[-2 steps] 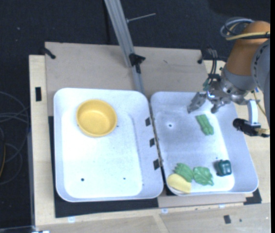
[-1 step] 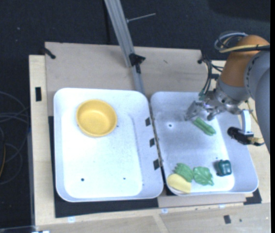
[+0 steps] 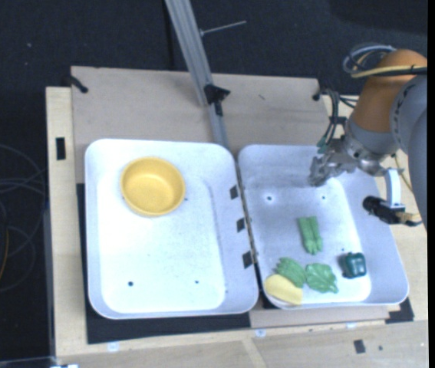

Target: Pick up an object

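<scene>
Lying along the near edge of the right bin point(image 3: 370, 228) are a yellow lemon-shaped piece point(image 3: 282, 289), two green leafy pieces point(image 3: 307, 274) and a dark teal block point(image 3: 353, 264). A green ridged piece point(image 3: 309, 234) lies mid-bin; judged light, rigid plastic, best pinched across its narrow width. The gripper point(image 3: 323, 169) hangs near the far edge; its opening cannot be determined. The left bin point(image 3: 163, 282) holds a yellow bowl point(image 3: 153, 186).

Brightness: even overhead light; the two white bins point(image 3: 163, 228) look bright, almost washed out.
Surroundings: the floor around the bench point(image 3: 148, 106) is dark, little detail.
Shadows: faint and soft, a thin one under the yellow bowl point(image 3: 153, 185).
Sharpness: soft overall, coarse and grainy; small objects in the right bin point(image 3: 278, 182) lack crisp edges.
</scene>
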